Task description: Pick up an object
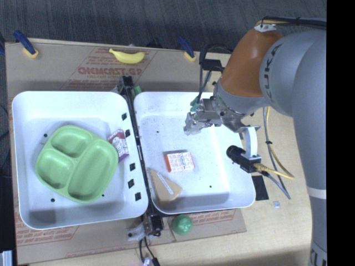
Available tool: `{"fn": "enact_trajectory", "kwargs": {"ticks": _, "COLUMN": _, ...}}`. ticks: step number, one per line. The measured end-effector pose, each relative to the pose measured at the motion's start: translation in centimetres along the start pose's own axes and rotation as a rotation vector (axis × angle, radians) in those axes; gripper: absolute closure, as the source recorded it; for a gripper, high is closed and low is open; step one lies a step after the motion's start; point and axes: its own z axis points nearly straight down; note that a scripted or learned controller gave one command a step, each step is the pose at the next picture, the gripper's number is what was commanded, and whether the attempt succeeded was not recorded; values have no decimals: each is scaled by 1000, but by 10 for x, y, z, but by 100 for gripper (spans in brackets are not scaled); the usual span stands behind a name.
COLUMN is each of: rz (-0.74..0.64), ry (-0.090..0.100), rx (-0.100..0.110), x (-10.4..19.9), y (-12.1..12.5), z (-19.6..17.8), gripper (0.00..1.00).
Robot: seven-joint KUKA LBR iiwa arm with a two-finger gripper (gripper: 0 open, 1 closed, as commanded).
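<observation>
Hovering over the right bin (222,195), the gripper (195,122) touches nothing I can see; how far it is open I cannot tell. Bare floor lies just under it. Below sit a small orange box (179,161) and a tan wedge (165,186). Far left, a green tray (76,163).

We read this as a robotics lab test cell: industrial arm (288,65) over a wood tabletop (277,215), two white bins (22,148) clamped on cardboard (100,68), blue clamps (26,43), loose cables (272,170), dark carpet floor (111,7).
</observation>
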Motion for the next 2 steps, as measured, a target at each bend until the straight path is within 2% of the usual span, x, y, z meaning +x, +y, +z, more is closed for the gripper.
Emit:
{"fn": "enact_trajectory", "kwargs": {"ticks": 1, "rz": 0, "ry": 0, "rx": 1, "x": 0, "y": 0, "z": 1, "gripper": 0}}
{"fn": "enact_trajectory", "kwargs": {"ticks": 2, "rz": 0, "ry": 0, "rx": 4, "x": -8, "y": -63, "z": 45, "gripper": 0}}
